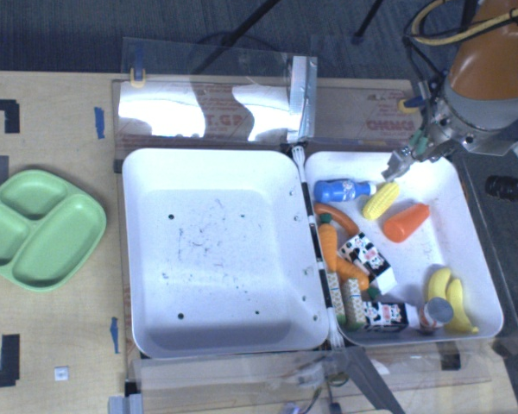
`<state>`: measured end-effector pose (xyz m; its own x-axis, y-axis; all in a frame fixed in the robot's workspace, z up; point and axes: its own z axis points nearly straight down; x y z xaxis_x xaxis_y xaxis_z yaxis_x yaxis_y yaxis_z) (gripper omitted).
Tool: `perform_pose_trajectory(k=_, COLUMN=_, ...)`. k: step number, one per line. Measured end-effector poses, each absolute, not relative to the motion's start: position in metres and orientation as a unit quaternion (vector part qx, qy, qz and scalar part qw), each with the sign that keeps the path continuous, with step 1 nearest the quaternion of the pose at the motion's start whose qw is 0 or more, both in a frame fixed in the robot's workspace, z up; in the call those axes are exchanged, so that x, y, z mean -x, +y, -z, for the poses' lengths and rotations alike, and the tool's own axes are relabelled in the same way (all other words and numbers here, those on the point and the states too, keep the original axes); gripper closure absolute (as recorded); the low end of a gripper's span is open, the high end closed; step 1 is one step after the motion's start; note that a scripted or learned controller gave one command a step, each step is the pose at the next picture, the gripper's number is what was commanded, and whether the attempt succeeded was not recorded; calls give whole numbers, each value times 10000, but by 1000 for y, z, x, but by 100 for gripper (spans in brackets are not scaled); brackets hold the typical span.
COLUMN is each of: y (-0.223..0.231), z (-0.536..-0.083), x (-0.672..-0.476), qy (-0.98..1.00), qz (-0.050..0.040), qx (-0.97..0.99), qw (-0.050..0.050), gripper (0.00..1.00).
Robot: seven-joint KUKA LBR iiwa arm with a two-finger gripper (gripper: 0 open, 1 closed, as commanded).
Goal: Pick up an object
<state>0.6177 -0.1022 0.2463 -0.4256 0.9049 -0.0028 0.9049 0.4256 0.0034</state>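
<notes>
Two shallow white bins (155, 179) | two-finger gripper (401, 164) above right bin's 12 o'clock rim, finger state indiscernible | yellow plastic corn cob (381, 200) just beneath.

Yellow corn (381, 200), blue bottle (340, 190), green plate (40, 228), black-white carton (365, 258).

A robotics lab: a taped wooden bench (60, 110) at frame centre bears two white bins (138, 231), with tripod legs (268, 11) and cables (440, 15) along the top.

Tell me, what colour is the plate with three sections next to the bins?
Light green. The plate shows plainly in the camera view, on the bench left of both bins.
</notes>
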Motion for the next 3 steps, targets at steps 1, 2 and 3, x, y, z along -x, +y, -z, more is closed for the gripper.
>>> perform_pose_trajectory(k=1, y=-102, z=-246, x=-618, qy=8444, qz=-7, qx=-5358, qw=21, gripper=0)
perform_pose_trajectory(k=2, y=-163, z=-89, x=-642, qy=8730, qz=-11, qx=-4878, qw=38, gripper=0)
perform_pose_trajectory(k=3, y=-143, z=-86, x=-663, qy=8775, qz=60, qx=-4795, qw=-60, gripper=0)
